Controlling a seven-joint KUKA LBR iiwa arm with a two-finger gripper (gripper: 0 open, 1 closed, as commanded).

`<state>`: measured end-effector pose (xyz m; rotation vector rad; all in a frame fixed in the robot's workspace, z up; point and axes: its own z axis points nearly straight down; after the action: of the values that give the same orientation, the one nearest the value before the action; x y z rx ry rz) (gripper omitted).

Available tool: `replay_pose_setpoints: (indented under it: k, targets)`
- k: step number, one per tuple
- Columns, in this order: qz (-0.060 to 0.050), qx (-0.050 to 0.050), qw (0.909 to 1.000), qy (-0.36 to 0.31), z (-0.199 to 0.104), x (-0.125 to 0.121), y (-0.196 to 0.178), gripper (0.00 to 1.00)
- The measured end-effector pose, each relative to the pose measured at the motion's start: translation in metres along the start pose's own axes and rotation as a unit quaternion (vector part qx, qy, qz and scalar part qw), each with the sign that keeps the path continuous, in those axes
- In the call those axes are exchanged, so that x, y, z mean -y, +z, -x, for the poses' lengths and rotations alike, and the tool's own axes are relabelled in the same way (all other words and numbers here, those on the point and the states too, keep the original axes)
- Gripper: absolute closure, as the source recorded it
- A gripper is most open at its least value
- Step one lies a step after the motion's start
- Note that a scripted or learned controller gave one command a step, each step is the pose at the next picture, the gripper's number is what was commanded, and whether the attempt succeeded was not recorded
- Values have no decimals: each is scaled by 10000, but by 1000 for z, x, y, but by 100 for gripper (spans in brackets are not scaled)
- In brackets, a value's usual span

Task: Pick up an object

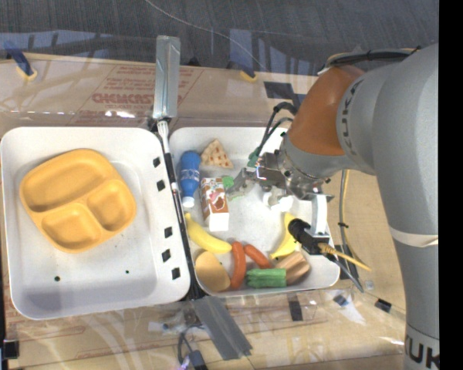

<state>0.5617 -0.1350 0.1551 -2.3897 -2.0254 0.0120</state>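
The right bin (251, 139) holds several toy foods: a blue bottle (189, 173), a pizza slice (215, 156), a small red-and-white carton (215, 203), a banana (207, 238), a second banana (286, 240), a red sausage (238, 264), a green block (265, 277), a tan round piece (210, 269) and a brown piece (293, 265). My gripper (272, 182) hangs over the middle right of this bin, right of the carton and above the white floor. Its wrist hides its fingers.
The left bin (31, 284) holds a yellow divided plate (77, 199). A metal divider bar (167, 75) stands between the bins at the back. My grey arm (401, 145) covers the right bin's right side. A brown cardboard sheet (92, 91) lies behind the bins.
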Motion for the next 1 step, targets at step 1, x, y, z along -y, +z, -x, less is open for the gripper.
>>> replay_pose_setpoints:
  k: [1]
  targets:
    - [91,7,9936,1126,-53,-65,59,0]
